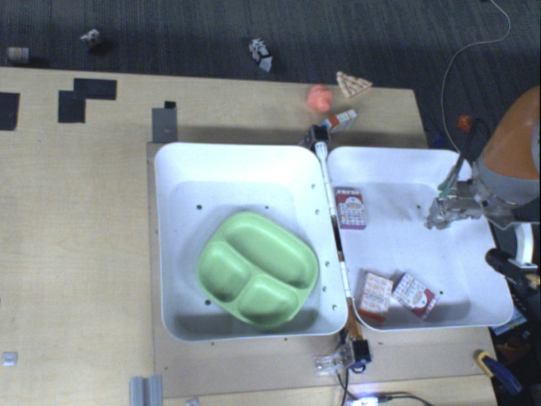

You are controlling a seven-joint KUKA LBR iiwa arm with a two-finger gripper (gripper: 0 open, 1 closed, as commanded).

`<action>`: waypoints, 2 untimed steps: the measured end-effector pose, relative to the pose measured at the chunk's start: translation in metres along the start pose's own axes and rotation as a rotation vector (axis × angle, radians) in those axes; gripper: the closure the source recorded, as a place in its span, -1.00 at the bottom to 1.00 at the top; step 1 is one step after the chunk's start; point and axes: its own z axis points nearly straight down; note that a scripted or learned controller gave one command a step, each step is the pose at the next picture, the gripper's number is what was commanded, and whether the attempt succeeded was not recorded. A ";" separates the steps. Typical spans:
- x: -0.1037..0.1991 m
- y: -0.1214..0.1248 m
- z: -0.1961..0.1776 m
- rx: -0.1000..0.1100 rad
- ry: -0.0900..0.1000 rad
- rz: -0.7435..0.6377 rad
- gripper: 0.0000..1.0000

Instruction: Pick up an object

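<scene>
On a pale wooden table [76, 252] sit two shallow white bins side by side. Left bin [173, 184] holds one thing — a green divided tray [258, 267] with three compartments, lying flat and turned at a slant, its long axis running from upper left to lower right.

Right bin [397, 163] holds three small red-and-white packets. One packet [350, 207] lies near the bin's left wall, its long axis running top to bottom of the view. Two more lie near the bottom wall: a left packet [375, 294] tilted slightly, and a right packet [414, 295] just beside it, angled down to the right.

From the right, the grey arm [517, 155] with its orange band reaches over the right bin. Its gripper [443, 212] hangs over bare bin floor near the right side, well apart from all three packets. Nothing is seen between its fingers; whether they are apart or together cannot be told.

Beyond the bins, at the table's far edge, lie one pink ball [319, 98], one wedge-shaped toy [353, 84] and one small tube [341, 121]. Dark carpet [211, 15] beyond carries a few scattered small bits.
</scene>
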 end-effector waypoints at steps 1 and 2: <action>0.018 -0.025 -0.065 0.000 0.001 -0.004 1.00; 0.018 -0.026 -0.065 0.001 0.001 -0.004 -1.00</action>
